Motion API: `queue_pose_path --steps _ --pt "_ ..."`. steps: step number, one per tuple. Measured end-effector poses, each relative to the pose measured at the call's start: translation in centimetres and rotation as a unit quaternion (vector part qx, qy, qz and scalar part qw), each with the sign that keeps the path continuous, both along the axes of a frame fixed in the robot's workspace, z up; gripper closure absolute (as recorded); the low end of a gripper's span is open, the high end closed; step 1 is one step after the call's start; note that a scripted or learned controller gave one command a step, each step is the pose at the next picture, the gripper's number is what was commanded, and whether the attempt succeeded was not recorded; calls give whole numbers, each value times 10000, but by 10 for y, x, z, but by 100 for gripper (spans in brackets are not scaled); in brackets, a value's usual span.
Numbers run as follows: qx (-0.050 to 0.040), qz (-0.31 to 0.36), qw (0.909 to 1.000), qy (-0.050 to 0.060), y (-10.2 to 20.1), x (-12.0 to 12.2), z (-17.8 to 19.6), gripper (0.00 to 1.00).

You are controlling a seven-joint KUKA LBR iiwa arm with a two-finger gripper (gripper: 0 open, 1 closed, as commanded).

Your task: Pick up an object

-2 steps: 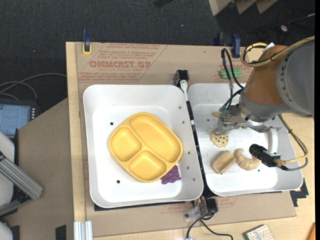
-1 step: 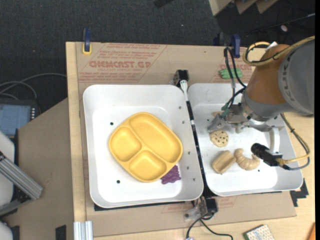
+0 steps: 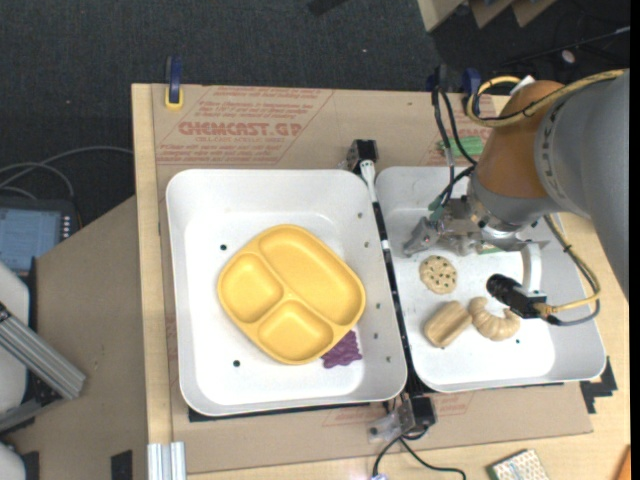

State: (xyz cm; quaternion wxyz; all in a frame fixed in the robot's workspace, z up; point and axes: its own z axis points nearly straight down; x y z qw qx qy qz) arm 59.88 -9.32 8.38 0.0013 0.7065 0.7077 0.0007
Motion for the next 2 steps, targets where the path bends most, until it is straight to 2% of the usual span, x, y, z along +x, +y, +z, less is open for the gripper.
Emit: queue_pose_path --steps 1,2 --pt "3 -7 10000 6 0 -1 1 0" --pt "7 -13 10000 32 -9 -13 1 0"
